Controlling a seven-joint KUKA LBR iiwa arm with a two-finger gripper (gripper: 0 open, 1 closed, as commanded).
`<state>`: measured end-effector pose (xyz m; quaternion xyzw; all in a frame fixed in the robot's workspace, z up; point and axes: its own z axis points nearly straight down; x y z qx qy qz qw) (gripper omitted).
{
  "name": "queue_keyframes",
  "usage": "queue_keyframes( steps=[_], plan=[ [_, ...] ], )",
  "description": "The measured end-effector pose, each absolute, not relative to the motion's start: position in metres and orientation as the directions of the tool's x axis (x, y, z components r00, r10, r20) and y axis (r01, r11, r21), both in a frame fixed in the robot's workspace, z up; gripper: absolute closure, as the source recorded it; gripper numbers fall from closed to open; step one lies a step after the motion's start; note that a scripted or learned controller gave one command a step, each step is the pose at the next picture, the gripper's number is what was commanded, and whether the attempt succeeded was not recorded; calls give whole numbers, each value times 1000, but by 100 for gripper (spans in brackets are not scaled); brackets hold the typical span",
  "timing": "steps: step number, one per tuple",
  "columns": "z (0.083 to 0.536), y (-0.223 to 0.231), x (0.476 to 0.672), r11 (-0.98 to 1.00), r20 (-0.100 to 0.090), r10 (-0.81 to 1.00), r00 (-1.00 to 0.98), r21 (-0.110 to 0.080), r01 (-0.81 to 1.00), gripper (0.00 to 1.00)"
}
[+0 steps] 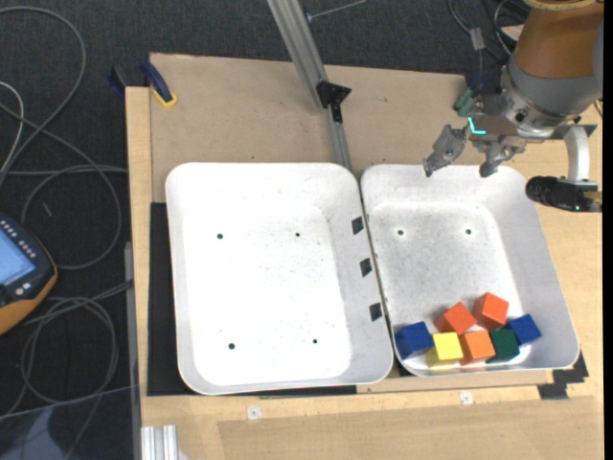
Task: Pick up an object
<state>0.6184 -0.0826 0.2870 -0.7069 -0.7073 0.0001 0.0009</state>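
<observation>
item 1, nearest: cluster of blocks sitting in the near corner of the right bin. two blue blocks are flanking a yellow block, three orange blocks and a green block. most are touching a neighbour or lying just beside one.

item 2: left bin, lying beside the right one, with small dark clips sitting along the shared edge.

item 3, far: gripper hanging over the far rim of the right bin, well apart from the blocks, fingers spread apart and gripping nothing.

item 4, farthest: slanted metal post standing on the bench behind the bins.

risk notes, as judgement: the blocks are crowding each other so tightly that a finger is likely landing on top of a neighbour instead of sliding beside the target, pushing the pile rather than closing on one piece. blocks lying against the near wall are leaving little room for a finger on that side, so a descent there may be striking the rim. a tilted orange block may be slipping out during closing. a long travel from the far rim also leaves room for aiming error.
</observation>
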Motion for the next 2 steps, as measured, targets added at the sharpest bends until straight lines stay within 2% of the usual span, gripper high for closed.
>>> queue_keyframes(
  steps=[2],
  plan=[
    [192, -88, 608, -1, 1, 1000, 1, -8, 1000, 0]
  ],
)
